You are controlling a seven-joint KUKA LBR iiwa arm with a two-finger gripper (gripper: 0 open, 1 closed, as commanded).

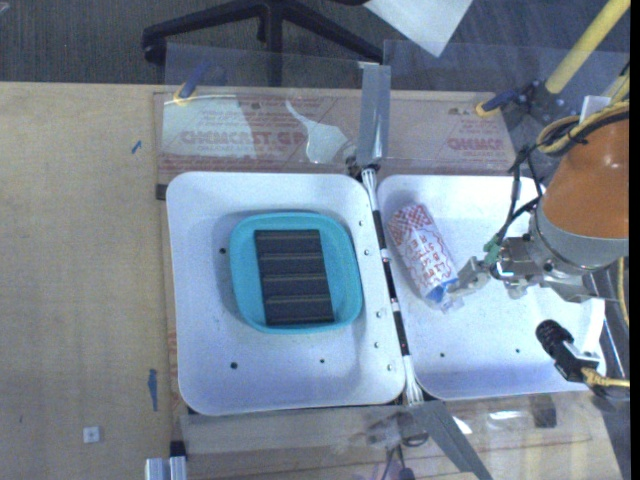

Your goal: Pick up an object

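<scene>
Right bin (500,368): red-and-white packet (422,250) lies tilted in the left half, its near end toward the arm. Gripper (478,271) low in the bin, tip just beside the packet's near end, possibly touching. Finger state: cannot tell, too small and blurred. Arm (590,198) enters from the right. Left bin (200,348): teal tray (243,268) in the middle, with a dark ribbed block (293,277) on it.

bins (200,368) showing smooth white plastic | dish (245,268) looking glossy teal plastic | packet (420,248) appearing crinkly printed film | bench (70,268) showing matt wood
</scene>
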